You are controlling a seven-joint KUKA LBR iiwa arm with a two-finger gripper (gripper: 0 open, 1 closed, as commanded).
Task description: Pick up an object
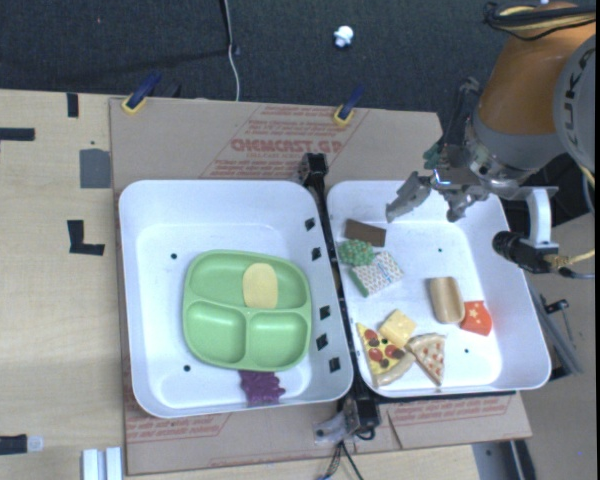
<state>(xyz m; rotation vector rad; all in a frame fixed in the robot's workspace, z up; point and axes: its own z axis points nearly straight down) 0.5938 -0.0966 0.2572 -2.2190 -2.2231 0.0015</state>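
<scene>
My gripper point(432, 202) hangs above the far part of the right bin point(485, 243), open, with nothing between its fingers. Below and left of it lie a brown chocolate bar point(365, 232), a green broccoli piece point(356, 253) and a pale checkered block point(380, 273). Further toward the front sit a bread roll point(444, 298), a red strawberry-like piece point(476, 316), a yellow cheese wedge point(397, 326) and two pizza slices point(383, 352) point(428, 355).
The left bin point(150, 258) holds a green divided plate point(247, 310) with a yellow oval piece point(261, 286) on it, and a purple grape bunch point(262, 387) at its front. A black divider point(323, 258) runs between the bins. Cardboard lies under both.
</scene>
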